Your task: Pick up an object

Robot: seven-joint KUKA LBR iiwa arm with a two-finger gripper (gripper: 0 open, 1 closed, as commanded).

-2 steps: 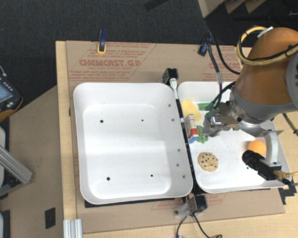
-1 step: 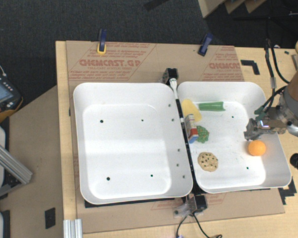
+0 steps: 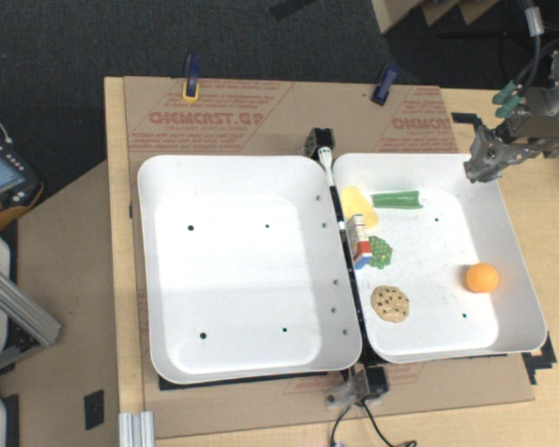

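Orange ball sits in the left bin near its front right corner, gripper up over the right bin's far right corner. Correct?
Not quite. The camera view shows the orange ball in the right bin, not the left bin. It does lie toward the front right corner, and the gripper is over the right bin's far right corner.

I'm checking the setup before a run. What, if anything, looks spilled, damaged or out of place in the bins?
Nothing stands out. The orange ball, cookie, green stick, yellow piece and small green item all lie inside the right bin, most crowded toward its left wall. The gripper is above the bin's top right corner.
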